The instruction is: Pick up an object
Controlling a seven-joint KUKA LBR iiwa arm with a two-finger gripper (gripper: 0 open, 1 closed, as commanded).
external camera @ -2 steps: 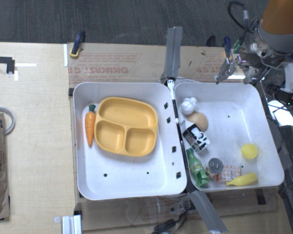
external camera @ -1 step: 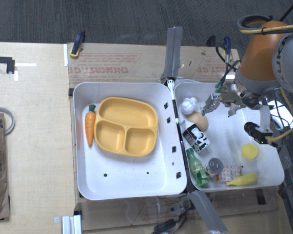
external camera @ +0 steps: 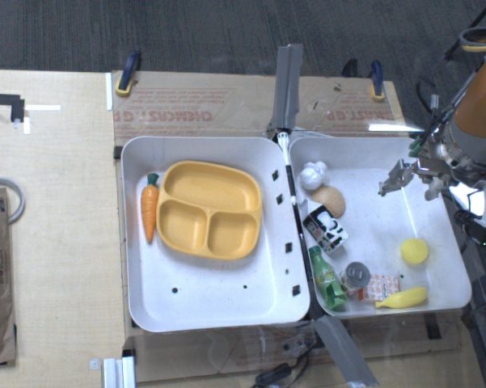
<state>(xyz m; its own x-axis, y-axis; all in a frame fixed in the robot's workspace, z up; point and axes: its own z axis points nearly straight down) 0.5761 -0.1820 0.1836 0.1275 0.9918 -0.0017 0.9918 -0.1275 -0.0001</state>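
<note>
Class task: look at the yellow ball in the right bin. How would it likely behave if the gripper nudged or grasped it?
The yellow ball looks round, so a nudge would probably send it rolling across the right bin. It sits on open floor, apart from the banana, leaving fingers room. Its curved sides could let it slip from a two-finger pinch of the gripper.

From where I'm standing, the grey KUKA arm with its broad orange band (external camera: 474, 111) is showing a cluttered wrist: thin black cables are looping around it, and small green bits are glinting near the joint. Its slim metal two-finger gripper (external camera: 390, 184) is looking dull silver-grey, ending in narrow dark tips.
</note>
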